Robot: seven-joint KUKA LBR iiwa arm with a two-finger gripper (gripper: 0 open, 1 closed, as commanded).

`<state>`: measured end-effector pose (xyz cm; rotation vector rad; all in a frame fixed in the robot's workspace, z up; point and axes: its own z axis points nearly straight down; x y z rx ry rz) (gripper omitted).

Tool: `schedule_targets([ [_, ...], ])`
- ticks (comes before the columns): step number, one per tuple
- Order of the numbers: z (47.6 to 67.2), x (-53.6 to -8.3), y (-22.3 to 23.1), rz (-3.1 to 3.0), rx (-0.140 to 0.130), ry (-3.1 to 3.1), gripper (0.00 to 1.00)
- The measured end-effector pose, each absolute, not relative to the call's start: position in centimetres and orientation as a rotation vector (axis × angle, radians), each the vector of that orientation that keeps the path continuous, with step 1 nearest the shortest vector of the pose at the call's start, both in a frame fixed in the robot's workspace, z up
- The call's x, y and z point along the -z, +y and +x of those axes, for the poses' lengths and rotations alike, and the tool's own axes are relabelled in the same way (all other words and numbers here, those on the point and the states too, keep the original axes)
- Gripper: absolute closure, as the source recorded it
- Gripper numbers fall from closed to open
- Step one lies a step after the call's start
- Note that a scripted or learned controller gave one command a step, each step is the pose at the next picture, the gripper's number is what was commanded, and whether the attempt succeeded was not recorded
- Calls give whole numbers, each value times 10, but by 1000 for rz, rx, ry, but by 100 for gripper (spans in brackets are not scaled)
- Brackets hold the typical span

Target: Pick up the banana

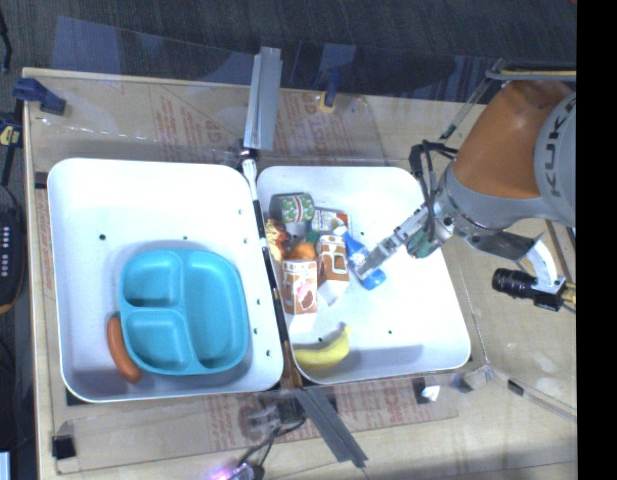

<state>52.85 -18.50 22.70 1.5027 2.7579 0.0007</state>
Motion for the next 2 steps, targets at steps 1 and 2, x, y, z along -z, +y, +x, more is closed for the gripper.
schedule_targets([
  [1, 484, -106, -159, 1325, 0, 2854, 0],
  [2, 477, -92, -208, 1781, 1, 2589, 0],
])
